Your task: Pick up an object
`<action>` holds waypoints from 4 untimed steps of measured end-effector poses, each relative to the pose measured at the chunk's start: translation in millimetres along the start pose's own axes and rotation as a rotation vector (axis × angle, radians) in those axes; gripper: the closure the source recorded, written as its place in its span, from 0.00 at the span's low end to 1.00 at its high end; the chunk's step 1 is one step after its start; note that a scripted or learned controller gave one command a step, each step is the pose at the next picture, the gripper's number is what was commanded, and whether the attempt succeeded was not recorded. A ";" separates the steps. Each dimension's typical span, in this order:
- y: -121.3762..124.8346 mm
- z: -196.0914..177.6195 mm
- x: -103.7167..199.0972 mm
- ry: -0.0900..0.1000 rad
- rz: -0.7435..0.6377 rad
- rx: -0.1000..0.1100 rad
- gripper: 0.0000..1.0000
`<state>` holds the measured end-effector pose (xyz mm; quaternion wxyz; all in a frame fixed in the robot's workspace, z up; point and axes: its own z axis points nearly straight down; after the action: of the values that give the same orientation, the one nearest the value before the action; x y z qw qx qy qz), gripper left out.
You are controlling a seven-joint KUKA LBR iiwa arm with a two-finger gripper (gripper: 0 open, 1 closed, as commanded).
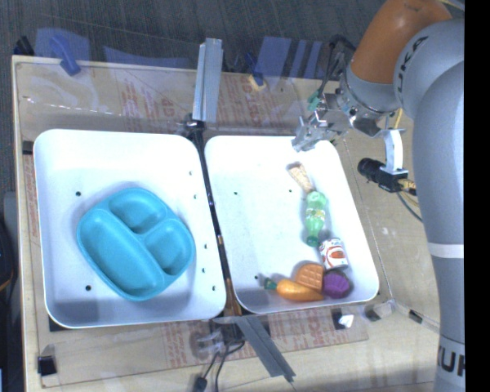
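Observation:
The gripper (310,132) hangs over the far right corner of the right bin (253,219), with nothing visible between its fingers. Just below it in that bin lies a small tan object (299,175). Further toward me lie a green bottle (314,216), a small red and white can (335,254), a purple object (337,284), a waffle-like orange piece (309,275) and an orange carrot (294,291), all clustered along the bin's right and near side.
The left bin (57,162) holds a blue divided plate (136,241). A grey metal bar (206,80) stands upright behind the gap between the bins. The arm's grey body (441,137) runs down the right side.

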<state>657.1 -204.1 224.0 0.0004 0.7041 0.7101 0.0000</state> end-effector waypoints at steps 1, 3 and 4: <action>0.5 -37.2 -4.5 0.000 -0.001 0.000 1.00; -26.5 -71.6 64.5 0.001 -0.001 0.003 1.00; -11.9 -44.1 0.9 -0.001 0.003 0.002 1.00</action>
<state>645.1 -203.3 268.1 0.0000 0.7051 0.7091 -0.0009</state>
